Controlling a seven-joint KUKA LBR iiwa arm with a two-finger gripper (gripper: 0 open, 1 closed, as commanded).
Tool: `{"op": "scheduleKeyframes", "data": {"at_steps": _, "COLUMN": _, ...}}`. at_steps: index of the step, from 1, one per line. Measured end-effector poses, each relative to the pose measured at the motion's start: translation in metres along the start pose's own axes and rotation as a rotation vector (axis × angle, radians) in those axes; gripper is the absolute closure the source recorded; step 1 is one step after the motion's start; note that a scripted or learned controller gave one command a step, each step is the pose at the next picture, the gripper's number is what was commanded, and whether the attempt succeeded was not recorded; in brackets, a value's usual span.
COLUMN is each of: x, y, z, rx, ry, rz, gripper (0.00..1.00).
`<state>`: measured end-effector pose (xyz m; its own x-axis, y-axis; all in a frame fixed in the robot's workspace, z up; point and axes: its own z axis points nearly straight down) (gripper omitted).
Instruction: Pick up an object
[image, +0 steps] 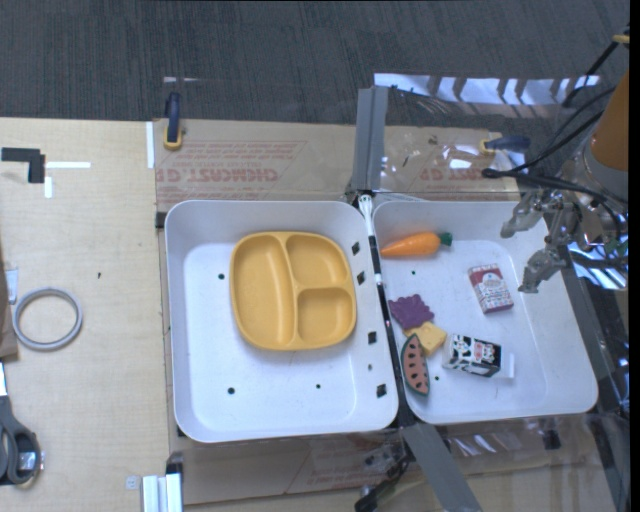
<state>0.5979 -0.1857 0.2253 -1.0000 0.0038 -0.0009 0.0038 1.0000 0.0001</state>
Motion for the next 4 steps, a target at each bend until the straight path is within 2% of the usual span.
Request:
{"op": "scheduleKeyframes", "data": {"at_steps": 1, "x": -0.007, "y": 0.001, "z": 0.030, "rx": -0.001, "ry": 0.001, "rz": -0.238, "gripper": 0.00}}
{"op": "scheduleKeyframes", "data": {"at_steps": 2, "x": -0.062, "y": -0.036, "z": 0.028, "rx": 0.001, "ry": -0.003, "rz": -0.209, "gripper": 0.00}}
{"op": "scheduleKeyframes", "data": {"at_steps": 3, "x": -0.062, "y": -0.012, "z": 0.053, "rx": 0.000, "ry": -0.001, "rz": 0.035, "gripper": 0.00}}
{"op": "scheduleKeyframes", "data": {"at_steps": 4, "x": -0.052, "y": -0.004, "z": 0.120, "rx": 0.000, "ry": -0.002, "rz": -0.015, "gripper": 0.00}}
